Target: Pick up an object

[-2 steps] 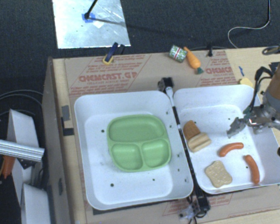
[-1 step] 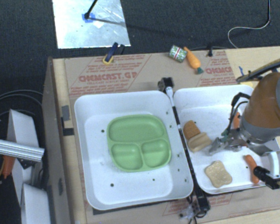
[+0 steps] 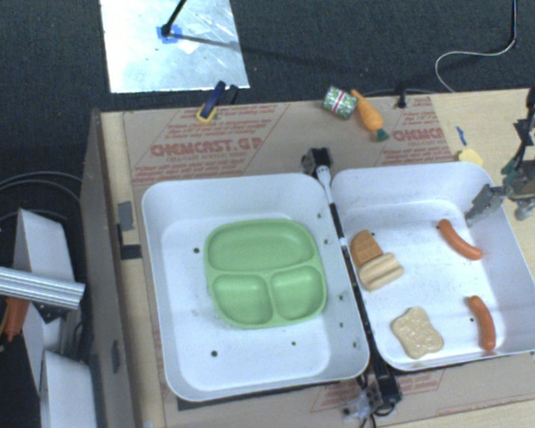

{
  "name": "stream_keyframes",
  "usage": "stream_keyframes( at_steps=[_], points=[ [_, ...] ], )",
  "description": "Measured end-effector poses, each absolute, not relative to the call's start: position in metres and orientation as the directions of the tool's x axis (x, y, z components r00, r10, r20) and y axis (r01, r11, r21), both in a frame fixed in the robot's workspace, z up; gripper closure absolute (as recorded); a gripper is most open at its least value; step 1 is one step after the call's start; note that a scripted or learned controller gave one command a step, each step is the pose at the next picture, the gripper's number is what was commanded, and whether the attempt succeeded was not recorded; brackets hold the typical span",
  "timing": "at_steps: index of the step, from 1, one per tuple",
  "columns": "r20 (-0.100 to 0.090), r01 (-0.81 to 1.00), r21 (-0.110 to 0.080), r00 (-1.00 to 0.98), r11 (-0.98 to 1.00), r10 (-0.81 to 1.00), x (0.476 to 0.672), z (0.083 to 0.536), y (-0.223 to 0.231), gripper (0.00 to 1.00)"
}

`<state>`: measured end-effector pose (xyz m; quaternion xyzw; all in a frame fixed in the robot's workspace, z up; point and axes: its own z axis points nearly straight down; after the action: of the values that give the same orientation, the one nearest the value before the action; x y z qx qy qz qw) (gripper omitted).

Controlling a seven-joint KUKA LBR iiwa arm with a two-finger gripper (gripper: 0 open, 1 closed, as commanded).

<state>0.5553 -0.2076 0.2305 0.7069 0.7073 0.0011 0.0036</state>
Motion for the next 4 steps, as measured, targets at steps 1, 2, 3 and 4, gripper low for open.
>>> stream_keyframes(
  at_steps=[1,2,3,4],
  points=[
    [0.002,1.000,-0.004,-0.004,0.004,1.000,0.600,0.107,-0.205,0.00],
    [-0.002,1.000,0.004,-0.008,0.008,1.000,0.603,0.121,-0.206,1.00],
    [-0.002,1.000,0.004,-0.008,0.008,1.000,0.602,0.121,-0.206,0.00],
    [-0.001,1.000,0.002,-0.005,0.005,1.000,0.604,0.123,-0.206,0.00]
  ],
)
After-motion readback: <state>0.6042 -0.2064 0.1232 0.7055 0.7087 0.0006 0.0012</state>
